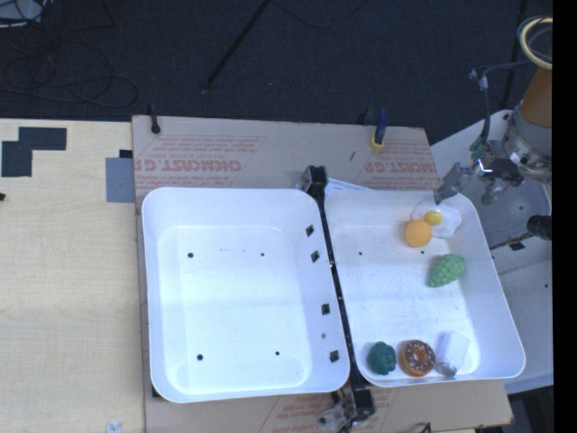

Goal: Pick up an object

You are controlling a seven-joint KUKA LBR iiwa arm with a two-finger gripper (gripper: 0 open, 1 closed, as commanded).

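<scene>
I see 2 white bins side by side. The right bin [505, 314] holds everything: a fried-egg toy [437, 216] at 1 o'clock, an orange ball [417, 234] touching it, green grapes [446, 270] at 3 o'clock. Along the 6 o'clock edge sit a dark green lump [382, 357], a chocolate donut [416, 357] and a pale block [453, 350], possibly clear plastic. The gripper [451, 186] hangs over the bin's 1 o'clock corner, near the egg; I cannot tell how it is set. Left bin [162, 242] at 9 o'clock.
</scene>
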